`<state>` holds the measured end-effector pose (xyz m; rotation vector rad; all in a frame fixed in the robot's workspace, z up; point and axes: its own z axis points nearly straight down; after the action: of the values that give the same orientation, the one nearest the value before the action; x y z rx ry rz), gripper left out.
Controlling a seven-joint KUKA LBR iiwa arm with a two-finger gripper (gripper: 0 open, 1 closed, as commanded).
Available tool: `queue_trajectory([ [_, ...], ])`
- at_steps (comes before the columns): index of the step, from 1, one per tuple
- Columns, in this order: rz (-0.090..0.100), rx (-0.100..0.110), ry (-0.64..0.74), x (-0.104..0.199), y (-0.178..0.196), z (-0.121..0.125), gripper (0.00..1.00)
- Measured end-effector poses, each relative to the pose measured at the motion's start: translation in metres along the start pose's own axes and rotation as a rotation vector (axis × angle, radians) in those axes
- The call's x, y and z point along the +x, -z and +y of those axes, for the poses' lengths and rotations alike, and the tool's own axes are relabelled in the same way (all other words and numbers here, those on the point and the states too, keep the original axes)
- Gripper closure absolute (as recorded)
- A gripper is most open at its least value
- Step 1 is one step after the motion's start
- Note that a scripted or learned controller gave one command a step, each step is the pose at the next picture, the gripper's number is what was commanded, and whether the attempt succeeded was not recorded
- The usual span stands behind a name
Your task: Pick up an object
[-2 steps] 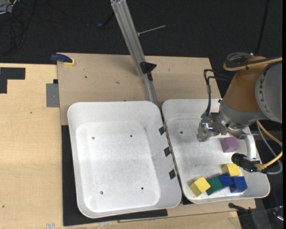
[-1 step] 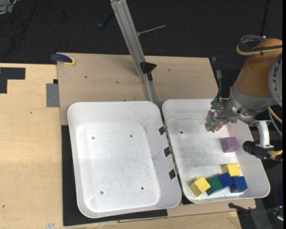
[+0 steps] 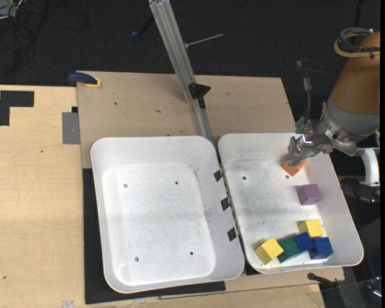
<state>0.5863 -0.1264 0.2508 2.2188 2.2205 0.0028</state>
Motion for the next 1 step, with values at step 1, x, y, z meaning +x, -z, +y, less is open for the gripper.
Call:
queue_trajectory([
  [1, 0.003, 0.007, 0.003, 0.0577, -0.0099, -0.0007, 1.0],
])
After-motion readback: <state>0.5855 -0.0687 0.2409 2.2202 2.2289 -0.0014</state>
